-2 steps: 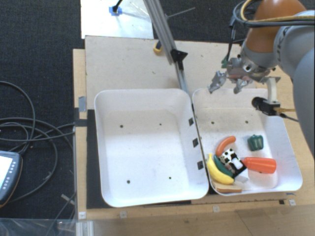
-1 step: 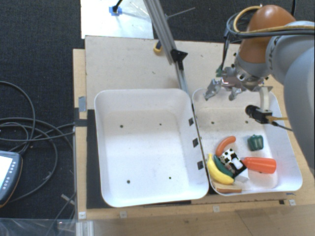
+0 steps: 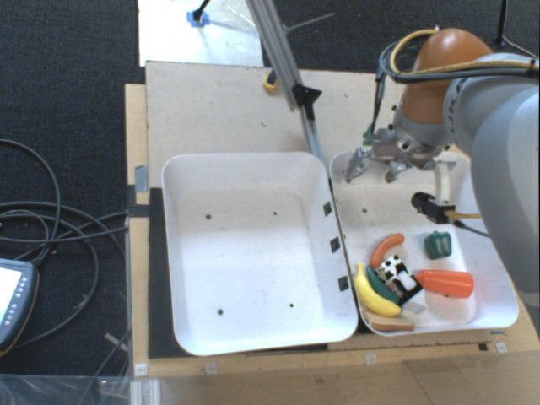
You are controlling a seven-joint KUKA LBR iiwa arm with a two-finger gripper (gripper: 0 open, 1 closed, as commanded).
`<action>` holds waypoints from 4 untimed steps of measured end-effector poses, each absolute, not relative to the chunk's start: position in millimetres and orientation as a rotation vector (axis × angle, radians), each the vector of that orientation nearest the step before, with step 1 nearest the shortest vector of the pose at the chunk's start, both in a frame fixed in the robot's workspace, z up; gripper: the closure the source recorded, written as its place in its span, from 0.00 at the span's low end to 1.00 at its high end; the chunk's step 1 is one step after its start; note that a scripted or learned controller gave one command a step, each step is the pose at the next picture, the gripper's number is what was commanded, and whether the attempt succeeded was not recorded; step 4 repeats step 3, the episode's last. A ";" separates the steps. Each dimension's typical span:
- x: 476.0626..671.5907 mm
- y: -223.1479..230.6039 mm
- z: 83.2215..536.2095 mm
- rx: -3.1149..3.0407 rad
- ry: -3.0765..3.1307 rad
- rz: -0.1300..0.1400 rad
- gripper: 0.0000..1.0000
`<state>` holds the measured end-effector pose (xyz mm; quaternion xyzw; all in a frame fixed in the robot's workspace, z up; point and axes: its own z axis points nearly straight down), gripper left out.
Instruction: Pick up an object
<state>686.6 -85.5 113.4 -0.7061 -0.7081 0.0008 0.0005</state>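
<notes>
My gripper [image 3: 375, 169] hangs over the far left corner of the right bin [image 3: 503, 315], its two grey fingers spread open with nothing between them. The objects lie nearer the front of that bin. An orange sausage-shaped piece [image 3: 386, 247] lies by the left wall, with a yellow banana [image 3: 369, 292] below it. A black-and-white toy [image 3: 395, 272] sits beside the banana, over a dark teal piece [image 3: 380, 283]. To the right lie an orange carrot [image 3: 445, 283] and a small green pepper [image 3: 437, 244]. All are well below the gripper in the view.
The left bin [image 3: 181, 175] stands beside the right one, their walls touching. A tan flat piece [image 3: 396, 324] lies at the right bin's front edge. A grey pole [image 3: 283, 53] slants across the bench at the back. Cables [image 3: 51, 218] lie on the floor to the left.
</notes>
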 end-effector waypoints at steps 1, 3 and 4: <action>688.5 -85.5 127.5 -2.219 -2.230 -0.005 1.00; 692.7 -88.0 238.3 -2.221 -2.231 -0.008 1.00; 692.7 -88.0 238.3 -2.221 -2.231 -0.008 1.00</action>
